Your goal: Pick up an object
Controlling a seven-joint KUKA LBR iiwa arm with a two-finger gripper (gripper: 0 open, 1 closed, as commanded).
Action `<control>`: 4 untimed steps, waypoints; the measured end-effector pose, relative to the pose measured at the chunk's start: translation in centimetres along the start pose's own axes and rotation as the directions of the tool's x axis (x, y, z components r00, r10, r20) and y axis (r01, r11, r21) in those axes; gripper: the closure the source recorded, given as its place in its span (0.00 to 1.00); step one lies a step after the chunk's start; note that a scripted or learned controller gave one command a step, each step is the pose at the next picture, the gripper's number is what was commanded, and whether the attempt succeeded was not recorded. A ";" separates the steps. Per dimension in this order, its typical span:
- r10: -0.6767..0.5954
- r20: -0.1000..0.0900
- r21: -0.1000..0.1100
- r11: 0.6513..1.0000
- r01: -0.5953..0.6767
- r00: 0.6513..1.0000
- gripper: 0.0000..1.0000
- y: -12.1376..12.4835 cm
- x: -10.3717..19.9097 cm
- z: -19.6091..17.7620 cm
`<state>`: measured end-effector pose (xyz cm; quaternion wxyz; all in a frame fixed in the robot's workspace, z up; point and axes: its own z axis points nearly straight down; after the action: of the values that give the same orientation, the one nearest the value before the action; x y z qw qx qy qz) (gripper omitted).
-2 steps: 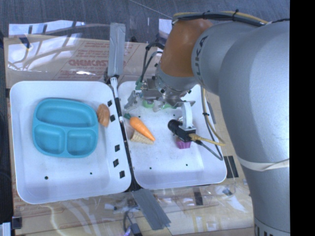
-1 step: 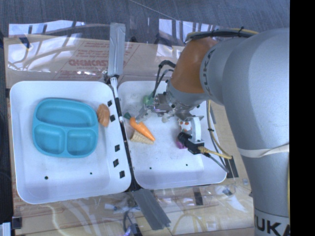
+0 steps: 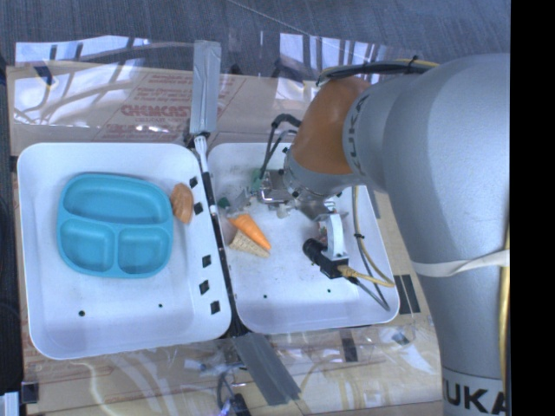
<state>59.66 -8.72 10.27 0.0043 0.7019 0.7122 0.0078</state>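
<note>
My gripper [image 3: 270, 196] hangs low over the right bin [image 3: 303, 315], toward its far left part. How wide it stands I cannot tell; my own wrist covers it, and I see nothing held. Just near of it lies the cone [image 3: 250, 234], orange tip pointing far-left, close to the divider — the likeliest pick, I judge, since I am lowered almost over it. Left, across the divider, a bun [image 3: 182, 203] rests against a blue tray [image 3: 114, 224] in the left bin [image 3: 104, 328].
</note>
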 end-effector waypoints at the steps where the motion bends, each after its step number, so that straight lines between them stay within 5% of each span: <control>1: -0.005 0.001 -0.007 1.000 0.005 1.000 1.00 0.3 0.0 -1.3; 2: -0.004 0.002 -0.006 1.000 0.004 1.000 0.00 0.2 -0.1 -1.2; 3: 0.002 0.003 0.012 1.000 -0.002 1.000 0.00 5.7 7.1 -9.8; 4: 0.014 0.007 0.017 1.000 -0.014 1.000 0.00 -1.7 -1.5 -13.4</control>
<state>57.72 -10.32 23.66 0.0007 0.7068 0.7074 -0.0006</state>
